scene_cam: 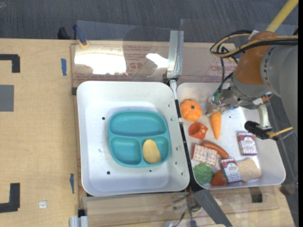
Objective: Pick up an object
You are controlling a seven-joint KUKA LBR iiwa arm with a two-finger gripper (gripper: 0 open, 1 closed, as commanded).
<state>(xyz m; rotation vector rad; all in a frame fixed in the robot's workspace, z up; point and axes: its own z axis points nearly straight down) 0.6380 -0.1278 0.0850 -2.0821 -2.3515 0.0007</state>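
Observation:
My gripper [219,101] hangs at the back of the right bin [274,155], just above the thick end of an orange carrot [216,125] that lies pointing toward the front. I cannot make out whether it touches the carrot. Left of it sits a small orange pumpkin [191,110], with a red pepper piece [198,129] in front of that. The grey arm with its orange band [248,65] comes in from the right.
Further forward in the right bin lie a red sausage [215,148], a red-and-white packet [203,155], a green vegetable [203,173], two small red boxes [247,143] [230,170] and a tan bread piece [249,169]. The left bin [90,126] holds a teal divided tray [135,126] with a yellow potato [151,151].

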